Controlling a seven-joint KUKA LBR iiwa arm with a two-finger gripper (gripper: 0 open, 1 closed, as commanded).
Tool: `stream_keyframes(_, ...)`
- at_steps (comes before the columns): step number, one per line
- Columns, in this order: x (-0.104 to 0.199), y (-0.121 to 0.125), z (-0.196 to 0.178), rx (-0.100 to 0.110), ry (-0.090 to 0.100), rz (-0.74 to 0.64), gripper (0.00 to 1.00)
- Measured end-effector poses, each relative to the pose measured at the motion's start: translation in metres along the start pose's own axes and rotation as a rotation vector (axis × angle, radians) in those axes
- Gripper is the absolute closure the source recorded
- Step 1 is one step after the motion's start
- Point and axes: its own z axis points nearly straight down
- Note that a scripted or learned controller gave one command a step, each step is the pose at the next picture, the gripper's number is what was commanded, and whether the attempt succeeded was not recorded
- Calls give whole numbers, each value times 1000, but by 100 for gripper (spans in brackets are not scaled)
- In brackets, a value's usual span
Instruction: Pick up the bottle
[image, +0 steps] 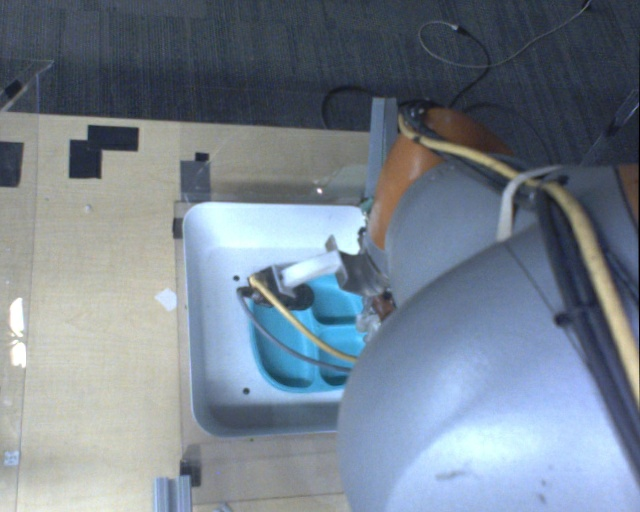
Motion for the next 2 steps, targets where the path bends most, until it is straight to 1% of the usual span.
stream_keyframes(1, 18, -89, -24, 1, 1, -81, 100)
stream_keyframes(2, 22, -54, -19, 0, 1, -27, 100)
